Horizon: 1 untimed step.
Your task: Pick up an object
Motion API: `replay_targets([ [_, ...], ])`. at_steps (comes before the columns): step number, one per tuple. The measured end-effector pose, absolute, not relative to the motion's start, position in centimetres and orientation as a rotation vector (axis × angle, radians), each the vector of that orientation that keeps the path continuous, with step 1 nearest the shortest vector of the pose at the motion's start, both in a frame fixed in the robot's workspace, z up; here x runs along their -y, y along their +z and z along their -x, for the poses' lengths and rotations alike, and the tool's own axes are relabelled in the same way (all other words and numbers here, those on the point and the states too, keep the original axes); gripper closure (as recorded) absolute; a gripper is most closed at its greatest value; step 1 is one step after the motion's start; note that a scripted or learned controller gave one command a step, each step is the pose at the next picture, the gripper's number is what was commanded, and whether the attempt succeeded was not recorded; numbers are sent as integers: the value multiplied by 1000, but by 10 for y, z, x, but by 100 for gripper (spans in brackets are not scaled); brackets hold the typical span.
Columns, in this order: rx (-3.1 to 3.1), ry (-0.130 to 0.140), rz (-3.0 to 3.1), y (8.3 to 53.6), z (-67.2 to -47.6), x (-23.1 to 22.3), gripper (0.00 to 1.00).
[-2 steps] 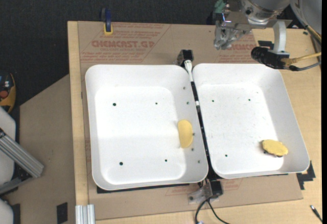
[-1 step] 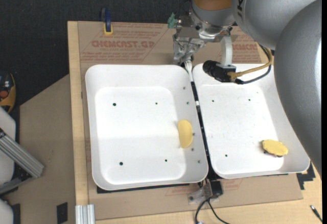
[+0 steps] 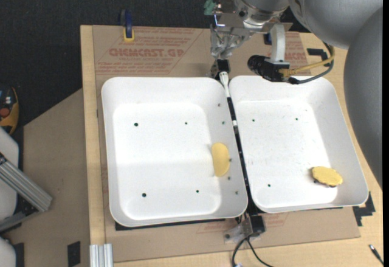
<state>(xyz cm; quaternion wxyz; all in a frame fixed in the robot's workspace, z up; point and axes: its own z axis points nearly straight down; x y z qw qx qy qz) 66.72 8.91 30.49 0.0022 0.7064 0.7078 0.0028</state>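
My gripper (image 3: 223, 47) hangs above the far edge of the bench (image 3: 152, 47), just beyond where the two bins meet; I cannot tell how it is set. The nearer target, a yellow oval piece (image 3: 220, 159), lies in the left bin (image 3: 121, 107) close to its right wall. A flatter yellow piece (image 3: 326, 176) sits in the right bin (image 3: 340, 107) near its front right corner. My worry is that wall: coming down on the oval piece could strike the rim or nudge the piece away. The bins rest on a brown board over dark flooring.
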Motion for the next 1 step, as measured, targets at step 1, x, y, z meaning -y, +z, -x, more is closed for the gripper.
replay_targets([
  [1, -2202, 1, -2227, 338, -667, 35, 100],
])
